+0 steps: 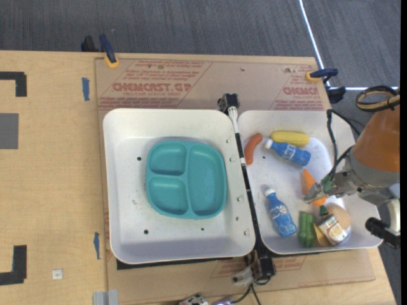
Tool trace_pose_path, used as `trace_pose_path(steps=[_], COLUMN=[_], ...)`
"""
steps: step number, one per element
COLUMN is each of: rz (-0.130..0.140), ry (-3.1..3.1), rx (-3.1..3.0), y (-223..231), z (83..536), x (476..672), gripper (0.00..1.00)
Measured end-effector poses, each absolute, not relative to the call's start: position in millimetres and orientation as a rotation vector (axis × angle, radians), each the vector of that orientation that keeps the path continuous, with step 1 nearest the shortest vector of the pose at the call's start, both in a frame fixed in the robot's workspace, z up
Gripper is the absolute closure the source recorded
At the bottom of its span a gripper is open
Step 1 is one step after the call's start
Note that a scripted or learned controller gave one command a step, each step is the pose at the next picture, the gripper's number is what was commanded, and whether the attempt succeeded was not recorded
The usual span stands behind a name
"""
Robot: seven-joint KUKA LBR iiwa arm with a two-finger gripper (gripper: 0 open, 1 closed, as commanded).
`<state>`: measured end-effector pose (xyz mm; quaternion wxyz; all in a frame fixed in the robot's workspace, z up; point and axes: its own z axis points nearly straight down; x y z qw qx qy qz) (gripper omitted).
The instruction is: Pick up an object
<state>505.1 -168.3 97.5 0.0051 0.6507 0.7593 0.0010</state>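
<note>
The arm comes in from the right edge of the frame, and most of it is cut off there, so you mainly get the orange band and a grey wrist. The pincer sits low in the right bin, right among the clutter, and honestly I can't tell how it's set since its tip blends into the stuff under it.

Just beside the tip there's an orange carrot-like piece, partly covered. Below it a green toy and a small jar with a label are jammed together in the lower right, hard to separate. Clearer ones: a blue bottle lower middle, another blue bottle up top touching a yellow corn cob, and an orange-red sausage by the divider.

The left bin holds a teal divided plate.
</note>
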Motion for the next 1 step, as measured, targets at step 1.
trace_pose_path(steps=[1], rz=[0.002], ry=[2.22], rx=[2.222], y=[-113.3], z=[203.6], x=[526.6], gripper=[1.0])
